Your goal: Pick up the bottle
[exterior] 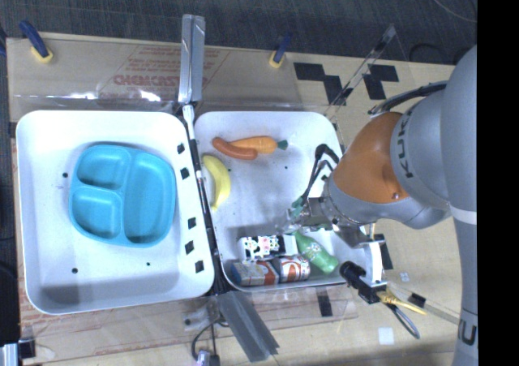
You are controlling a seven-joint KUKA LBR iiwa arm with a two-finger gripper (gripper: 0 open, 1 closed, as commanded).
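Bottle (pixel 317 254): green, glossy plastic, rounded body tapering to a narrower neck. Lying on its side near the lower right corner of the right bin (pixel 243 125). Long axis running diagonally, from upper left to lower right in the camera view. Just beside, possibly touching, a can (pixel 292 269) at its lower left.

End effector (pixel 302 212): dark metal, partly masked by the wrist housing. Poised just above the upper end of the bottle; bottle lying directly below and slightly to the right of it. Opening of the fingers: cannot tell from this angle. Nothing visibly gripped. Judged: a short descent along the bottle's upper end needed, with fingers set across the diagonal axis rather than along it.

Arm (pixel 422 170): grey casing, smooth orange band above the wrist, entering from the right.

Neighbours in the right bin: small carton with black-and-white cow pattern (pixel 261 247), matte card; flat packet (pixel 250 273) along the lower wall, beside the can; banana (pixel 216 180), yellow, curved, near the left wall; carrot (pixel 247 147), orange, tapered, green tip, near the top.

Left bin (pixel 32 194): white, shallow, holding a blue divided tray (pixel 123 192), smooth moulded plastic, three compartments.

Surface (pixel 243 64): pale board, clamps at its far edge.

Risk, judged: crowding by can and carton at the bottle's lower side; slick rounded plastic liable to roll.
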